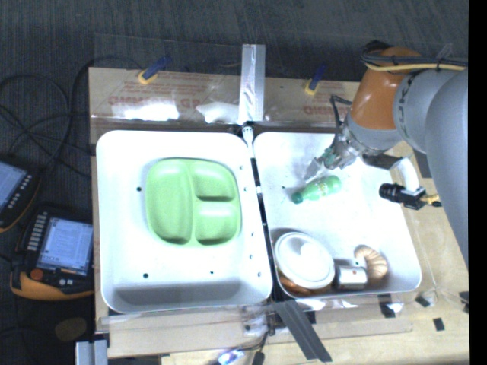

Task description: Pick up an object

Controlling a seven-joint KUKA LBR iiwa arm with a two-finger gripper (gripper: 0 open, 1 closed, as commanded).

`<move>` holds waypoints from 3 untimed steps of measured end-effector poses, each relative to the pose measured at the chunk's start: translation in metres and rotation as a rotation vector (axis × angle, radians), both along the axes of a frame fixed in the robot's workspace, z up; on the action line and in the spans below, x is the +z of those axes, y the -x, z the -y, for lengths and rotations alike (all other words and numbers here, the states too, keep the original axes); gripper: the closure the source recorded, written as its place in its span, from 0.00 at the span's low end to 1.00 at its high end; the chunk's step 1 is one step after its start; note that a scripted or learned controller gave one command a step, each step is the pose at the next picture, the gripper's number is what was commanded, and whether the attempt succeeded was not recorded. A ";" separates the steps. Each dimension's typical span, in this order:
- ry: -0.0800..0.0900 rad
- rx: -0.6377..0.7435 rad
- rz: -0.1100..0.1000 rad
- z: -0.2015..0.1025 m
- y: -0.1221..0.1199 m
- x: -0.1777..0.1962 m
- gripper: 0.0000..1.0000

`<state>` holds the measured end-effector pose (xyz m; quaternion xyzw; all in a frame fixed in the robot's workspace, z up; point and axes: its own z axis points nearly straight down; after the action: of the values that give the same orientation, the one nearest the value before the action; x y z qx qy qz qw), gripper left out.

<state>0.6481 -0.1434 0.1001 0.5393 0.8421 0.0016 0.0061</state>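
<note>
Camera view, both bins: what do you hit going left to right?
Green divided plate in the left bin → white bowl → green bottle, lying on its side → tool just above the bottle → tan curved piece by the right bin's near corner.

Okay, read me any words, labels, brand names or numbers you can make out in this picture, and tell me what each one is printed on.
None can be read for sure.
Red lettering on the clear sheet behind the bins: too faint and blurred to read.
Screen of the handheld pendant at the left: lines of text, too small to read.
Green bottle in the right bin: no label legible.
Green divided plate: no text visible.
</note>
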 end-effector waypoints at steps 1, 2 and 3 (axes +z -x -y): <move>-0.003 -0.284 -0.012 -0.067 -0.020 0.084 1.00; -0.005 -0.403 0.000 -0.032 0.024 -0.009 1.00; -0.004 -0.400 0.002 -0.035 0.024 -0.009 1.00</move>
<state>0.6240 -0.1082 0.0913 0.6960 0.7180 0.0027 0.0062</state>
